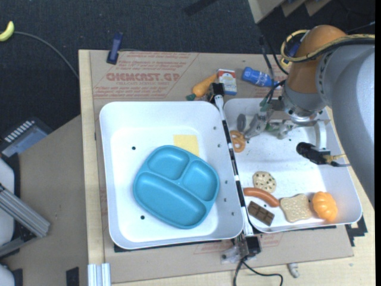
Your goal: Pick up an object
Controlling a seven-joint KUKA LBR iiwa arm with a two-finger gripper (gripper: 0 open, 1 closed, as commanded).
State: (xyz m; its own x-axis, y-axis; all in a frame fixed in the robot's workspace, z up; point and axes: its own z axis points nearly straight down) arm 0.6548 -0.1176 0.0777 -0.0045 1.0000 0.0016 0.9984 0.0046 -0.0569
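Observation:
My gripper is low over the far left part of the right bin, above the pretzel. Its two grey fingers stand apart, open, with nothing between them. Nearer the front of that bin lie a speckled cookie, a hot dog, a chocolate bar, a slice of bread and a small orange pumpkin. A blue divided plate and a yellow cheese slice are in the left bin.
Behind the bins, on the board, lie an orange toy, a small white and red carton and a blue bottle. A blue marker sits at the board's far left corner. The divider between the bins runs just left of the gripper.

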